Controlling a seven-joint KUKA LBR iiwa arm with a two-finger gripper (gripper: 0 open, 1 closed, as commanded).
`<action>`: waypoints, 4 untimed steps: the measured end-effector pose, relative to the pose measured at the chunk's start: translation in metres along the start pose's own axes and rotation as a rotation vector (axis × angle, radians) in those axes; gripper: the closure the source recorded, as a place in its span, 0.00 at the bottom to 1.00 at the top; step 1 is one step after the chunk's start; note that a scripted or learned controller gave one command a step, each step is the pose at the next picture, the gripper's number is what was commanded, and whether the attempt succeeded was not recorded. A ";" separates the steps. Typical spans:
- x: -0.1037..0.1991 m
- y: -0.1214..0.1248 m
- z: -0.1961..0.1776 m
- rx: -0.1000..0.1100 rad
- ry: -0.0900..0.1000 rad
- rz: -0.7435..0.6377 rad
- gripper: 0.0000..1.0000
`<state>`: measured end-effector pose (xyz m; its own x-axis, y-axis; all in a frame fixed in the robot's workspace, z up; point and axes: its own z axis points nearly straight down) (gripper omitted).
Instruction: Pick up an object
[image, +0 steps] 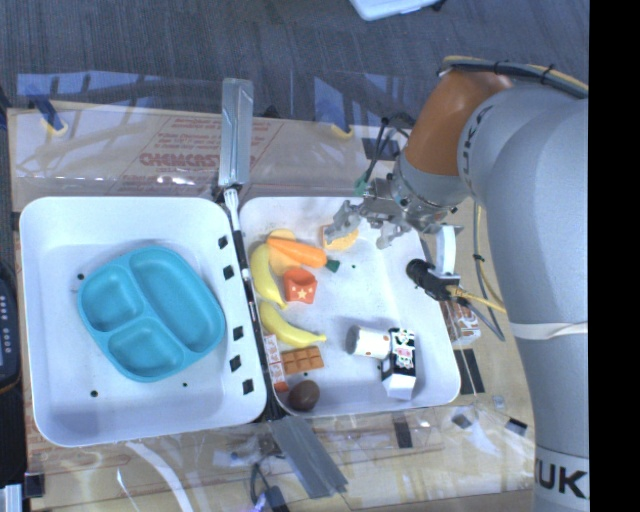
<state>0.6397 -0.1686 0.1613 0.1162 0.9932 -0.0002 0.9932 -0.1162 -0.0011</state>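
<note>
Over the right bin (440, 375), near its far edge, the gripper (362, 226) hangs low with its metal fingers spread a little, and a small yellow piece (342, 238) sits right at their tips, touching or nearly so. I can't tell from here whether the piece is truly between the fingers, so I won't call it held. The grey arm (530, 200) sweeps in from the right, its orange band (452, 120) just above the wrist.

Down on the bin floor, an orange carrot (297, 252) lies just beside the yellow piece, slanting toward the divider. Below it sits a small red-orange block with a star (300, 287), touching the carrot's underside or very near. Along the left wall curves a banana (270, 295), long and yellow, running from beside the carrot down to the middle of the bin. Under the banana's end lies a brown chocolate-like bar (302, 360), and just below that a dark round ball (304, 396) in the near corner. Toward the right, a white cylinder (369, 343) lies on its side, next to a black-and-white carton (400, 364).

Across in the left bin (60, 400), a blue divided plate (150, 312) rests alone, three compartments showing, well apart from the gripper.
</note>
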 end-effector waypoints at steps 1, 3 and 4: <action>-0.002 0.019 0.068 -0.001 0.000 -0.193 0.00; 0.022 0.015 0.065 0.001 0.001 -0.258 1.00; -0.026 -0.028 0.066 -0.004 -0.002 -0.391 1.00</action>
<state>0.6083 -0.1913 0.0948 -0.2715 0.9624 -0.0027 0.9624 0.2715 0.0022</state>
